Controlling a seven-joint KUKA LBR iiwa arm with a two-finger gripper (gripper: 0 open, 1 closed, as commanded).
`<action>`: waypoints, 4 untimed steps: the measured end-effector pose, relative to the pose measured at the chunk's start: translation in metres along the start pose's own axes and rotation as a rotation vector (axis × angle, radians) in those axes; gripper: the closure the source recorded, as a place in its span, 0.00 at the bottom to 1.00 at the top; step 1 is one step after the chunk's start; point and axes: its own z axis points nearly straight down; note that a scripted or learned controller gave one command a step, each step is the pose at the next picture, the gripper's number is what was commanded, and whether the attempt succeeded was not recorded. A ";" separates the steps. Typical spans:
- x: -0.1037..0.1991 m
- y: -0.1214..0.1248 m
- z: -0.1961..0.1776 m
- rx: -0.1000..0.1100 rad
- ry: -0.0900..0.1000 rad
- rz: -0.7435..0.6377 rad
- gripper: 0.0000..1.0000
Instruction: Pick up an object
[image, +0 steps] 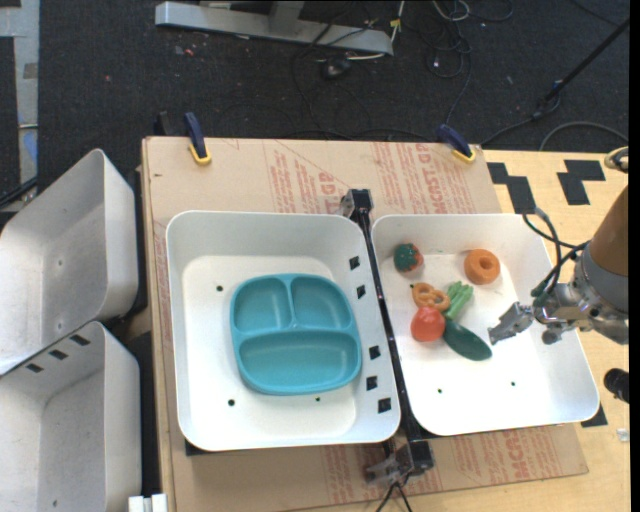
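The right bin (520, 400) holds several small toys. An orange ring (482, 266) lies toward the back, and a dark green and red piece (406, 258) sits near the back left corner. Clustered left of centre are an orange pretzel shape (428, 295), a light green piece (459, 297), a red tomato (427, 325) and a dark green oval (466, 342). My gripper (528, 328) hangs low over the right half of this bin, just right of the dark green oval. Its fingers stand open with nothing between them.
A teal divided plate (296, 333) lies in the left bin (190, 300). A black divider with clamps runs between the two bins. Two more white bins (60, 270) stand off the bench at the left. Cables trail near the arm at the right.
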 end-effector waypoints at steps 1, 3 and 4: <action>0.000 0.003 -0.006 -0.012 -0.003 -0.004 0.00; 0.000 -0.007 0.102 -0.009 -0.002 -0.001 0.00; 0.000 -0.006 0.090 -0.013 -0.003 0.000 1.00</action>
